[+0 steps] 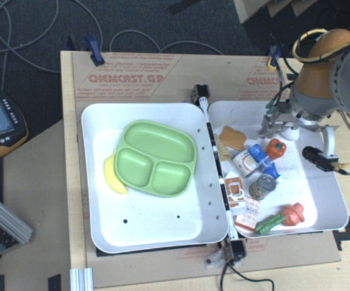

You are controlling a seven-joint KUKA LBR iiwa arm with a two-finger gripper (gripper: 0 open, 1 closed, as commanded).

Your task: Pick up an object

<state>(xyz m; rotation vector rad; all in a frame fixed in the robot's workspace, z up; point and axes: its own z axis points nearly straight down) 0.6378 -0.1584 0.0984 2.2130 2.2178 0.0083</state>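
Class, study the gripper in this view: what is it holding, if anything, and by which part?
Nothing is visibly held. The gripper hangs over the right bin, just above the red tomato-like toy; no object shows between its fingers.

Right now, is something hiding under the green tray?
Yes, a yellow banana pokes out from under the green tray at its left edge. The tray covers part of it, and whatever else lies beneath stays hidden.

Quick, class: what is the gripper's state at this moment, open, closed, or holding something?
Gripper: cannot be told; it hangs above the upper part of the right bin, close to the small red tomato-like toy, with nothing visibly held.
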